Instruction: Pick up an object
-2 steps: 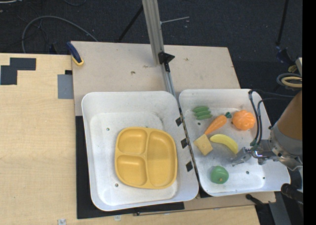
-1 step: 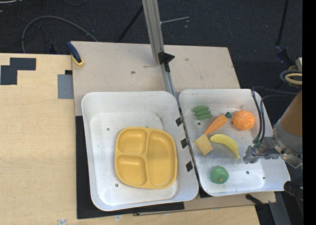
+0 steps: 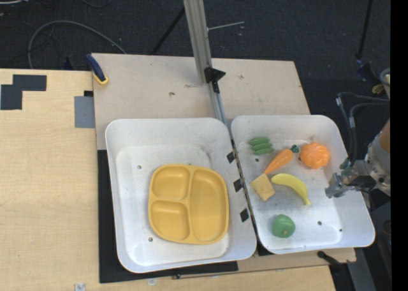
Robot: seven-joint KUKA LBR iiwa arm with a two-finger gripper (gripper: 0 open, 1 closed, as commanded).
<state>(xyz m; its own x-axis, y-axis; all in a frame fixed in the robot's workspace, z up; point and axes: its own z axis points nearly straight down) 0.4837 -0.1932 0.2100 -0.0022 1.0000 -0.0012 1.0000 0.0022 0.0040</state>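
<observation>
The gripper [image 3: 336, 189] hovered at the banana's [image 3: 291, 186] three o'clock; its opening could not be told. Likely light, stiff, smooth plastic; best pinched across its middle.

Metal post [image 3: 199, 34] behind white bins [image 3: 127, 136]

Two white bins [image 3: 127, 140] are sitting side by side, holding one yellow plate [image 3: 189, 204] and seemingly six toy foods [image 3: 290, 184].

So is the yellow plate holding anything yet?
Empty: all three compartments of the plate show bare yellow. The food lies in the right bin.
</observation>
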